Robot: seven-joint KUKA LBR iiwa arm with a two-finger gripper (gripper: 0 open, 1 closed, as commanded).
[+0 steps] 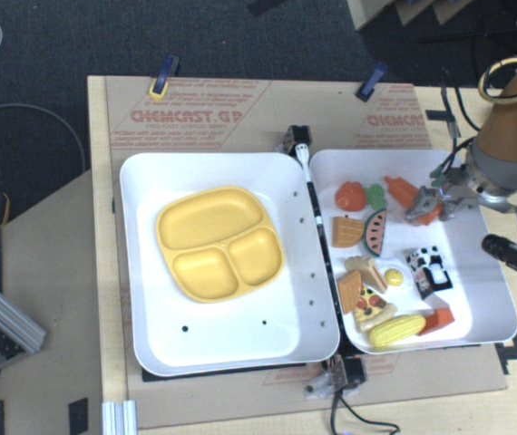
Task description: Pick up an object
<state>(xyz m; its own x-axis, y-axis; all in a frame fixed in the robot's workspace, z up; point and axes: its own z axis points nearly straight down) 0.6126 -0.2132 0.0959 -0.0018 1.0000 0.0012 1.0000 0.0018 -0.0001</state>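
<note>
The right bin (490,284) holds several toy foods. Among them are a red tomato (351,196), an orange carrot piece (400,188), a watermelon slice (376,233), a pizza slice (356,293) and a yellow corn cob (396,330). My gripper (431,201) hangs low over the bin's upper right part, just right of the carrot piece. A small red-orange piece (424,213) lies right at its tip; whether it is gripped is hidden. The grey arm with its orange band (510,134) comes in from the right.
In the left bin (141,198) lies a yellow divided plate (218,243). A black-and-white toy (428,272) and a red wedge (438,318) sit in the right bin's lower part. Blue clamps (163,76) hold the cardboard at the back edge.
</note>
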